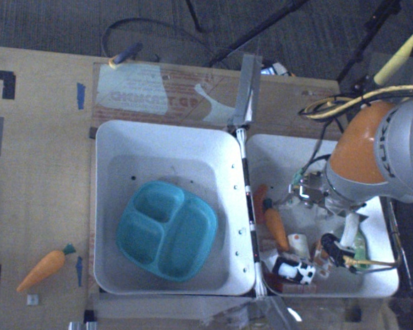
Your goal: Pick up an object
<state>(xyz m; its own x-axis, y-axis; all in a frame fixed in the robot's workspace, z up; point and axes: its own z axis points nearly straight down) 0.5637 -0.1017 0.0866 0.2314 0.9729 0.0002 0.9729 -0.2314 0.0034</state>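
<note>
Camera view looks down on the desk [26, 196] and its two white bins, with the arm [360, 155] reaching in from the right over the right bin [278, 156]. The tool [312, 192] hangs low inside that bin, near its middle. The wrist above covers it, so I cannot tell whether it is clenched or released.

The loose objects all lie to the picture's left of the tool and nearer the camera than it:
- An orange carrot [276, 227] lies just beside the tool, down and to its left, slanting along the bin floor.
- A red piece [260, 195] sits past the carrot's upper end, to the tool's left against the bin wall.
- A small white cup [297, 242] stands below the tool, just beside the carrot's lower end.
- A black-and-white cow toy [294, 269] lies farther from the tool, by the bin's near wall.
- A small green thing [360, 245] shows down and to the tool's right, mostly hidden.

I cannot tell whether the tool touches any of them.

Well apart from the tool, the left bin [122, 154] holds a teal divided plate [167, 229]. Farther left, a second carrot [42, 269] lies on the bare desk outside the bins, and a strip of blue tape [79, 95] is stuck near the far edge.
</note>
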